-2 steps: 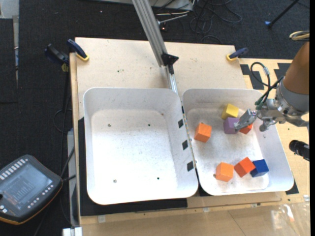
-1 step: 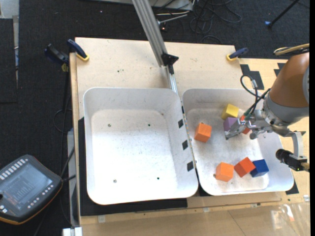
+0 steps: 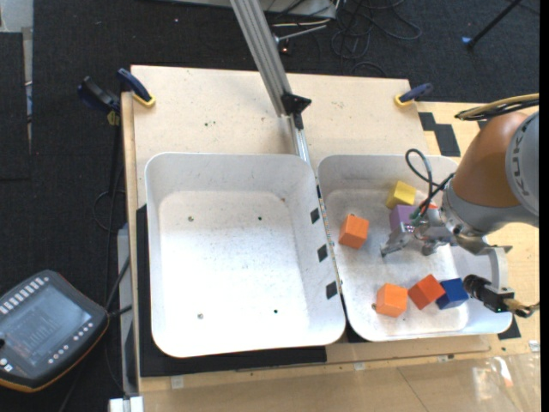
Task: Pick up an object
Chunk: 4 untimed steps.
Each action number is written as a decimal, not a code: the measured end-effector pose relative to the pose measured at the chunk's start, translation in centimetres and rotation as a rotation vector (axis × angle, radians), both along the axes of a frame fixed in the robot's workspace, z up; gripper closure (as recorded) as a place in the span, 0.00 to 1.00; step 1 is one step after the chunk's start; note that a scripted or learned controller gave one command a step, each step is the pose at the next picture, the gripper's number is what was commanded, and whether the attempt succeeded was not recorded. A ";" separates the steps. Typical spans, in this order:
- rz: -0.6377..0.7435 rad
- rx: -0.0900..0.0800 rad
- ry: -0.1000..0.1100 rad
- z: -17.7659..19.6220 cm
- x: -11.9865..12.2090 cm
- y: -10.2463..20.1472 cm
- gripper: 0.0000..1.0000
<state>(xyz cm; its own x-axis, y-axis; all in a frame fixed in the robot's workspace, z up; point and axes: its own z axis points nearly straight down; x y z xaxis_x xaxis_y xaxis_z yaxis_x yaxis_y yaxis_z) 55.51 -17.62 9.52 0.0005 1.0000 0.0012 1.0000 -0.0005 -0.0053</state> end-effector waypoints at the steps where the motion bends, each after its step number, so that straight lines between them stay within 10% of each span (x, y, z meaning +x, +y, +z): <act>1: 0.000 -0.002 -0.007 1.4 0.2 -0.1 1.00; 4: 0.002 -0.003 -0.008 13.7 -1.2 -0.2 1.00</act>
<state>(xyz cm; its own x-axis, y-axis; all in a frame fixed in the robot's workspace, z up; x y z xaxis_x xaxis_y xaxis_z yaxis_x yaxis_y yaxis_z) 54.33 -17.79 23.19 -0.0010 1.0000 -0.0016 1.0000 0.0010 0.0031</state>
